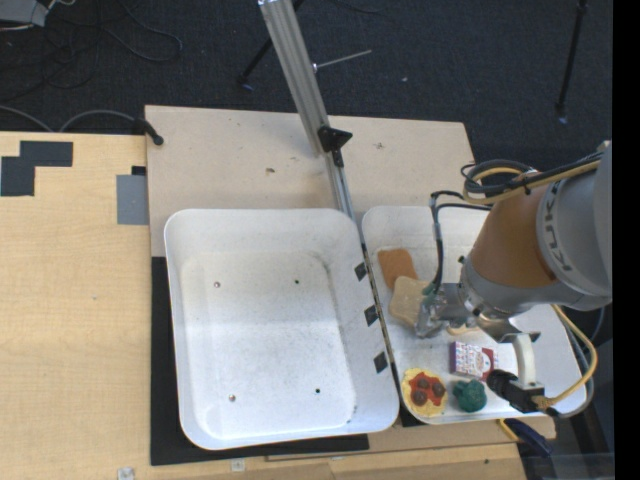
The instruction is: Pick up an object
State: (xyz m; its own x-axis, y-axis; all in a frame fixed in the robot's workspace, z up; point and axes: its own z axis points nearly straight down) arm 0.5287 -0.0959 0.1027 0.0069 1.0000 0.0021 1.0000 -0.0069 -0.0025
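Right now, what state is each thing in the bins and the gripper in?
Gripper: down in the right bin, at the tan block; finger state unclear.
Orange sponge: lying flat.
Small printed box: lying loose.
Green lump: resting free.
Yellow and red toy: resting free.

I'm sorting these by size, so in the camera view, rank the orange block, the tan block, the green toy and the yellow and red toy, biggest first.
1. tan block, partly hidden by the end effector
2. orange block, close to it, unsure
3. yellow and red toy
4. green toy

Robotics lab setting. Plywood surface (pixel 250 158) carries two white bins (pixel 265 338). Loose cables (pixel 110 18) and an aluminium strut (pixel 300 78) over dark carpet.
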